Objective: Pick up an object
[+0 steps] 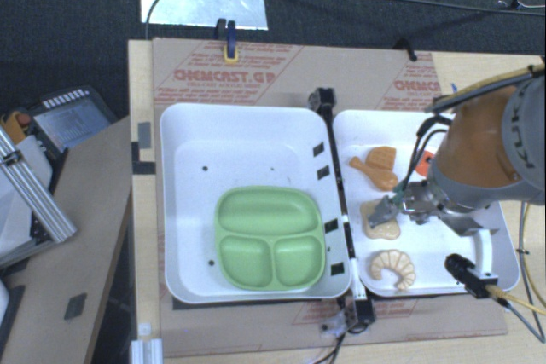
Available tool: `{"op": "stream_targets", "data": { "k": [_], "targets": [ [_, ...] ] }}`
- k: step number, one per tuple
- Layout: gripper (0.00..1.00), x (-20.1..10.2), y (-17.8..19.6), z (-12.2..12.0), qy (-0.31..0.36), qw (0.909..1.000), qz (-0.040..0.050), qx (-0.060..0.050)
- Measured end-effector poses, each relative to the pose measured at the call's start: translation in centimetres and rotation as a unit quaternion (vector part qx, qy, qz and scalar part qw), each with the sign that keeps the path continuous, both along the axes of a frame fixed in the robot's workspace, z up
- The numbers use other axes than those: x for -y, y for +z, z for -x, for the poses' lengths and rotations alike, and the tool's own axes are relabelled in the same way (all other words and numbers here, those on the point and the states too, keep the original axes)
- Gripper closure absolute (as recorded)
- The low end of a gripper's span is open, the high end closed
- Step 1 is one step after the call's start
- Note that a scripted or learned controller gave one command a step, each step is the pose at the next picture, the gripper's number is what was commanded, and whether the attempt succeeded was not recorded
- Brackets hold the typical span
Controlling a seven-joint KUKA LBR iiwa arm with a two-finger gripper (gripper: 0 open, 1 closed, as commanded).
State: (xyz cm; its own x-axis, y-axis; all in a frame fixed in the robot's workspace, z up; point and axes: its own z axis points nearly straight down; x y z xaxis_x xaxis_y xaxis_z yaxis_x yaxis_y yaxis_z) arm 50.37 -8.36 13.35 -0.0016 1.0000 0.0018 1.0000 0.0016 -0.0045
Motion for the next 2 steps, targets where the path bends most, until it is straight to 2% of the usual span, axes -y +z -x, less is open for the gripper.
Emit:
{"op": "stream_targets", "data": {
  "k": [1,2],
  "targets": [
    [0.0,0.0,-5.1,0.0,-0.001,1.0,0.0004,0.001],
    [1.0,0.0,-3.9,-0.1,0.0,1.0,0.0007,0.003]
  ]
}}
